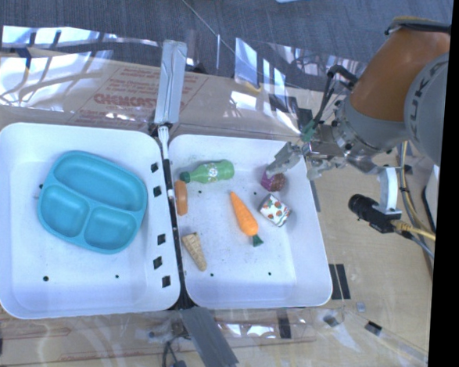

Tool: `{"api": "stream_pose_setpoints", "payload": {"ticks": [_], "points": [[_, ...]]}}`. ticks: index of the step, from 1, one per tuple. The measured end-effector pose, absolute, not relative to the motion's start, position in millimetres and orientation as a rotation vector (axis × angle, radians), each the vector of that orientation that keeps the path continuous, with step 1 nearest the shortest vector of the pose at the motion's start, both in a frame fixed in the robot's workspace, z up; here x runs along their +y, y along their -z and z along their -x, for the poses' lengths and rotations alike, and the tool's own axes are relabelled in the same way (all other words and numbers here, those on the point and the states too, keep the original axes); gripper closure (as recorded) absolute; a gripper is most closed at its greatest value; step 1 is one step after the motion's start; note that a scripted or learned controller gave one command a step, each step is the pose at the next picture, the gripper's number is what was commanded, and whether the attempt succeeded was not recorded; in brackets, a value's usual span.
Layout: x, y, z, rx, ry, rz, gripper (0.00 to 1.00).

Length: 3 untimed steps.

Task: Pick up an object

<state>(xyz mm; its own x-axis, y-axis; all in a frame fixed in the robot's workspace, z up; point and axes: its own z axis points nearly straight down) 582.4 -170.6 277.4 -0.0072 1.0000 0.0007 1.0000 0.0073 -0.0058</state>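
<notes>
My gripper [295, 168] hangs over the back right corner of the right bin [309, 278], its fingers spread open with nothing between them. Its left fingertip [276, 166] sits just above a small dark red object [273, 182]. Next to that lies a patterned white cup [274, 212] on its side. An orange carrot [244, 215] lies in the bin's middle, a green bottle [209, 172] at the back left, a small orange piece [181, 197] by the left wall, and a tan cone [195, 251] near the front left.
The left bin [19, 282] holds a blue divided plate [93, 201]. A metal bar [169, 88] stands behind the divide between the bins. A black fitting with cables [375, 212] sits right of the right bin.
</notes>
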Motion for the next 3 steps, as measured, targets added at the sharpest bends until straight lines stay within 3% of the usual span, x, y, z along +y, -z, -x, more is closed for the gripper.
{"api": "stream_pose_setpoints", "payload": {"ticks": [1, 2, 3], "points": [[-210.3, -165.5, -590.6, -2.221, -0.013, 2.206, 0.00], [-208.2, -92.0, -607.3, -2.235, -0.002, 2.208, 0.00], [-103.9, -89.9, -576.0, -2.233, -0.003, 2.201, 0.00]]}}
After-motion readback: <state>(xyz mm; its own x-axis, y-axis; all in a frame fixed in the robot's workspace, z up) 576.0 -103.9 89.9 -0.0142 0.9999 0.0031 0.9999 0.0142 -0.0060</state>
